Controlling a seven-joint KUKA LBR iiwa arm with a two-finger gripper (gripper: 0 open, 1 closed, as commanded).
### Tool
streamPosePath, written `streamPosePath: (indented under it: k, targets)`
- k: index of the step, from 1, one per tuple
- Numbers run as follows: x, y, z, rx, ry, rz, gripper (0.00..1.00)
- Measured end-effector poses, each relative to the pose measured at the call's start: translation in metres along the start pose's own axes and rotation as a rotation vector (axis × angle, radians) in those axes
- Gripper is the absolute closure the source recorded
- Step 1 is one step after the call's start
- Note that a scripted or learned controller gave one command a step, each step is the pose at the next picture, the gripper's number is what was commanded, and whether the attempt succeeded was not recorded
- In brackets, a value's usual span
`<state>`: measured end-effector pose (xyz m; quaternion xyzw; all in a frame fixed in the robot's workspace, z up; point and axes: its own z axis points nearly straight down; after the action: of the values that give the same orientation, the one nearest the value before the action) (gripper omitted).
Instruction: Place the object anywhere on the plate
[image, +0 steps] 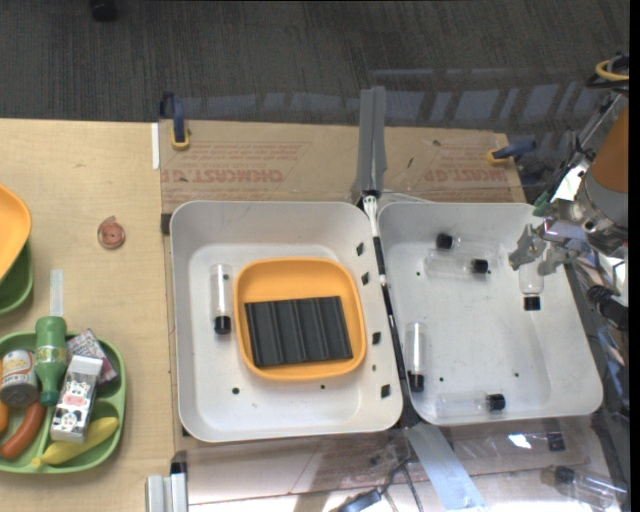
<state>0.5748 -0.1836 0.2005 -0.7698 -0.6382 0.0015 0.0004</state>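
An orange plate (298, 278) with a dark ridged insert (300, 331) lies in the left bin (195, 390). Several clear tubes with black caps lie around: one beside the plate's left edge (219, 298), others in the right bin (570, 395), such as the tube at the bin's left wall (413, 357). My gripper (537, 254) hangs over the right bin's right side. One clear tube with a black cap (531, 288) sits directly below it, touching or nearly touching it. Whether that tube is gripped or lying on the bin floor is unclear.
Two short tubes (445, 241) (479, 266) lie at the right bin's back, another (493, 403) near its front wall. A green tray of toy food (105, 440) and an orange dish (12, 235) sit on the bench at far left. A grey post (371, 140) stands behind the bins.
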Motion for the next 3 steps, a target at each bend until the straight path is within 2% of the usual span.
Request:
streamPosePath:
  k: [1, 2, 3]
  targets:
    - [0.015, 0.029, 0.02, -0.001, 0.0, -0.221, 1.0]
    - [0.029, 0.039, 0.035, -0.001, 0.0, -0.28, 1.0]
    - [0.067, 0.035, 0.011, -0.002, 0.0, -0.344, 1.0]
